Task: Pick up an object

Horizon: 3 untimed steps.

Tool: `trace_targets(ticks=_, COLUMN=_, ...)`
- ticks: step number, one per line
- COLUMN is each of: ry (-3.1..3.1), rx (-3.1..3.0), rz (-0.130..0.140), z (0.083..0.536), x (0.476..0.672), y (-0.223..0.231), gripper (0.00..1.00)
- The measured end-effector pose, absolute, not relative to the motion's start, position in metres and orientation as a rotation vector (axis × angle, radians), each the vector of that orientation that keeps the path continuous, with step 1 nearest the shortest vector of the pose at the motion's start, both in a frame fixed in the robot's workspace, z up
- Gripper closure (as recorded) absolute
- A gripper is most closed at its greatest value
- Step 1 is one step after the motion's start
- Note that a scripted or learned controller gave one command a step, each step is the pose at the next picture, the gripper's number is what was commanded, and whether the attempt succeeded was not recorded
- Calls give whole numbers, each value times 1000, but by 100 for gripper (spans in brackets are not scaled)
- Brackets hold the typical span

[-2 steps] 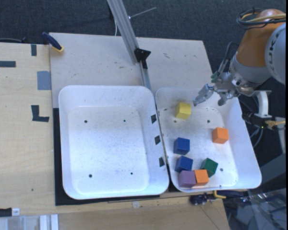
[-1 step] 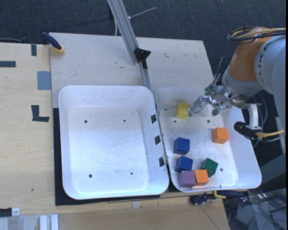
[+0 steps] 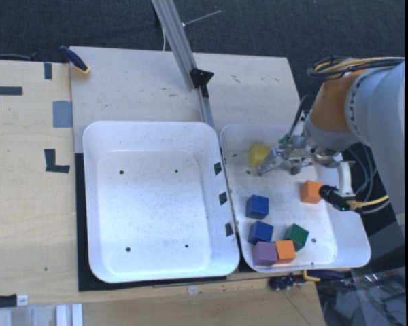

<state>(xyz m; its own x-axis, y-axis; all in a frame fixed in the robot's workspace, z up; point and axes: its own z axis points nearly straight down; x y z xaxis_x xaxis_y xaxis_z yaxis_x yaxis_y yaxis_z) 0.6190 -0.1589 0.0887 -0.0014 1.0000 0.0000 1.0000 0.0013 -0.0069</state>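
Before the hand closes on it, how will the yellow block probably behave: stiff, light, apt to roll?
The yellow block looks like a small solid cube, so probably stiff and light. Its flat faces suggest it would slide on the smooth white bin rather than roll. It lies apart from the other blocks, so a push should disturb nothing else.

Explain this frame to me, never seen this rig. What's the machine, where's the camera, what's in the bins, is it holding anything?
It is one picture from a fixed camera above the bench, looking down at a slant. The grey arm with an orange band is a robot arm reaching in from the right; its gripper sits low over the right bin, close beside a yellow block. Whether it grips that block cannot be told from here. Also in the right bin: an orange block apart from the others, then two blue blocks, a green block, a purple block and a second, smaller orange block clustered near the front. The left bin is the other white tray.
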Motion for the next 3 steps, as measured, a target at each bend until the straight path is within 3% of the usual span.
trace_targets(ticks=1, ry=-2224, rx=-2217, rz=2, z=102, x=621, y=-158, gripper=100)
trace_targets(ticks=3, ry=-2227, rx=-2222, rz=-4, z=209, x=627, y=-148, gripper=100)
